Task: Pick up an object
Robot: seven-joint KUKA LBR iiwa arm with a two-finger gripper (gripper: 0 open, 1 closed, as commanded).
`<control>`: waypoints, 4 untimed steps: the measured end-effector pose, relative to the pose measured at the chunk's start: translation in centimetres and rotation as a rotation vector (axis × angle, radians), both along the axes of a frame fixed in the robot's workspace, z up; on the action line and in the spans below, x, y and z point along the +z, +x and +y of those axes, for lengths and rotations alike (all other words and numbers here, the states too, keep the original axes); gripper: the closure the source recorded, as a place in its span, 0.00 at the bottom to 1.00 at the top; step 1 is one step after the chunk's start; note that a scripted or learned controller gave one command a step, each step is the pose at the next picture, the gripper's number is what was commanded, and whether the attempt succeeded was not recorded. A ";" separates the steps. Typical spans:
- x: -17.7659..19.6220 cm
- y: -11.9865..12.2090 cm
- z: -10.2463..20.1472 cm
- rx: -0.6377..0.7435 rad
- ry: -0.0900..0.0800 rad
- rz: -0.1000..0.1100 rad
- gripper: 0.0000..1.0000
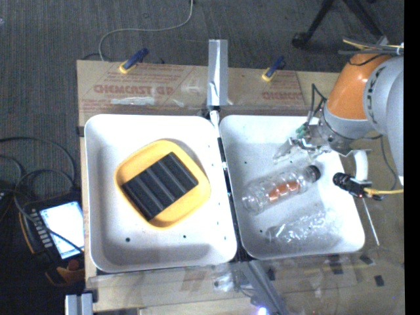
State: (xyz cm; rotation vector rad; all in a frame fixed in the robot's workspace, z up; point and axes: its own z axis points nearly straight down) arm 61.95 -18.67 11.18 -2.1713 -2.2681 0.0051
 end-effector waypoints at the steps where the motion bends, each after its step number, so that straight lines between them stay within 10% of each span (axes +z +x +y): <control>1: -2.0 -4.3 -2.3 0.198 -0.003 -0.017 0.00; 2: -0.9 -4.1 -2.2 0.198 -0.002 -0.022 1.00; 3: 10.3 0.7 4.2 0.310 0.001 -0.006 1.00; 4: 10.3 0.7 4.2 0.310 0.001 -0.005 0.00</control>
